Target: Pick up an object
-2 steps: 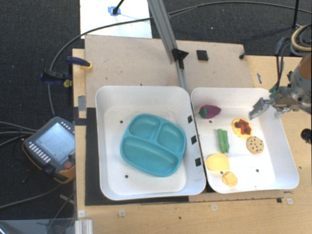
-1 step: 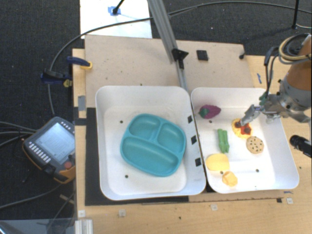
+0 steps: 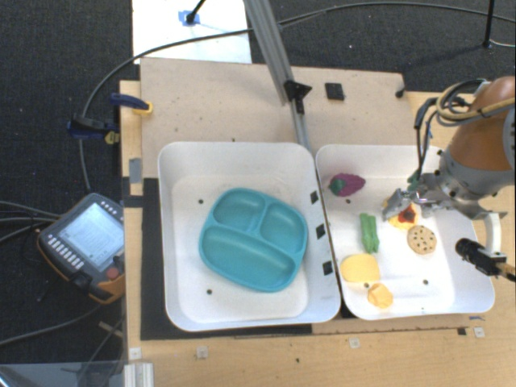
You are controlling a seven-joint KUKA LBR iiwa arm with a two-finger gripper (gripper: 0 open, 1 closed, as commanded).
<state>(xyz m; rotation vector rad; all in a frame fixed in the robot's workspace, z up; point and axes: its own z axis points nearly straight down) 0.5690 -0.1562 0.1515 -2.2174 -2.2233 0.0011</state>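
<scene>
- Over the right bin, the gripper hangs low on the end of the arm, right above a small red and yellow piece that lies on the bin floor.
- How far apart the gripper's tips stand cannot be told from this slant, and nothing shows plainly between them, so I would not count the red and yellow piece as held.
- That piece looks like the one aimed at: it sits just beside a round biscuit and near a green stick, with a purple lump farther back.
- Two yellow things lie toward the front of the bin, a flat yellow disc and a smaller orange-yellow nugget, both well apart from the gripper.
- To do the grasp well, the tool should come straight down and centred on the small piece, low enough to catch its sides, since a flat thing slips out easily.
- Care is needed not to pinch the biscuit along with it, or to shove it against the green stick.
- Lift slowly and straight up, then check that something truly hangs in the tool.
- Across in the left bin, a blue divided plate lies out of the way and needs no attention.
</scene>
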